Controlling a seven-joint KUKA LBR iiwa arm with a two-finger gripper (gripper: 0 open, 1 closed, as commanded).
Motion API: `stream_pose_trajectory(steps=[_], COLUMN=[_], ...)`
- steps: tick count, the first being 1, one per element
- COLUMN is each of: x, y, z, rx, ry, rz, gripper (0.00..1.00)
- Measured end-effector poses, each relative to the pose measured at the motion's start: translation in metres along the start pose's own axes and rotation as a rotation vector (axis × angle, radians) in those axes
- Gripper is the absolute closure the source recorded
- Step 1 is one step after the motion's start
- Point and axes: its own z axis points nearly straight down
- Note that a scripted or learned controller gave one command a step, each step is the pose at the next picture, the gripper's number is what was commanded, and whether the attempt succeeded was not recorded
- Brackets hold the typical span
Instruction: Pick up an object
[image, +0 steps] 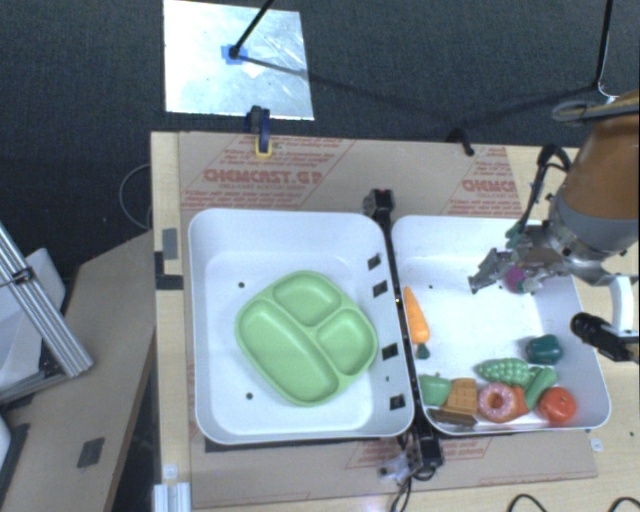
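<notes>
My gripper (508, 272) hangs over the back of the right bin (450, 250), reaching in from the right. A small purple toy (518, 277) shows between its dark fingers, lifted off the bin floor. Below it, along the bin's front, lie several toy foods: an orange carrot (415, 315), a pink donut (497, 401), a red tomato (558, 403), a bumpy green piece (503, 371), a dark green pepper (544, 349) and a brown cracker (462, 397).
The left bin (215, 300) holds a light green divided plate (305, 337). A black divider with clips (392, 300) runs between the bins. A black part (600, 335) of the arm overhangs the right bin's right rim.
</notes>
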Motion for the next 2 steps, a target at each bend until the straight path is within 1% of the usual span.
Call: stream_pose_trajectory(steps=[1, 2], x=[0.000, -0.004], y=[0.002, -0.003], z=[-0.007, 0.038], rx=[-0.013, -0.010], ry=[-0.002, -0.001], rz=[-0.003, 0.000], gripper=[0.00, 0.00])
